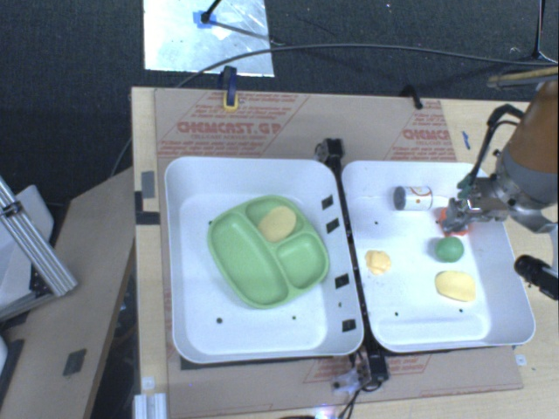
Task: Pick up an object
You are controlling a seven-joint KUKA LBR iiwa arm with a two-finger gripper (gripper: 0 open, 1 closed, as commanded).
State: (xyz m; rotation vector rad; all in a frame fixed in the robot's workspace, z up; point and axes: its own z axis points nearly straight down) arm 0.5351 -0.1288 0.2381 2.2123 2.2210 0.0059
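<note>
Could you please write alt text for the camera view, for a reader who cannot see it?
A grey robot arm's gripper hangs low in the right white bin, over a small red-orange object, near a green ball, two yellow lumps and a small cylinder. The left white bin holds a green divided plate with a yellow piece.

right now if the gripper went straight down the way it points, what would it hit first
Probably the small red object showing right under the gripper in the right bin; the green ball sits just beside it. Depth is hard to judge.

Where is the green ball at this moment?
In the camera view, the green ball lies in the right bin, near its right wall, just below the gripper and above the larger yellow piece.
</note>
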